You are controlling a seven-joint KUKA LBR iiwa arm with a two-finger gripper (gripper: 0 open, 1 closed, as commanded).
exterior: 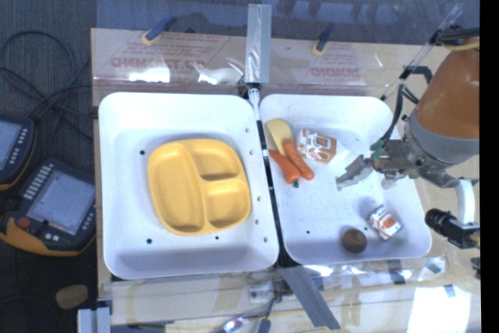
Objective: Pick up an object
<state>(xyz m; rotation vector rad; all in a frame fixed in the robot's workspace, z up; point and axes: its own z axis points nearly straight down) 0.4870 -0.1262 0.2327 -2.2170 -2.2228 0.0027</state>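
The right bin (405,242) holds several small objects. A yellow banana-shaped piece (276,134) lies at its left wall with two orange carrots (291,164) beside it. Just right of them is a white and orange packet (317,145). A small white and orange can (383,222) and a brown round object (354,239) lie near the front edge. My gripper (348,173) hangs over the middle of the right bin, right of the carrots and above the can, and nothing is seen in it.
The left bin (117,129) holds a yellow divided plate (199,184). The arm's orange band (456,93) and grey wrist overhang the right bin's right wall. Teach pendants and cables lie on the floor at the left.
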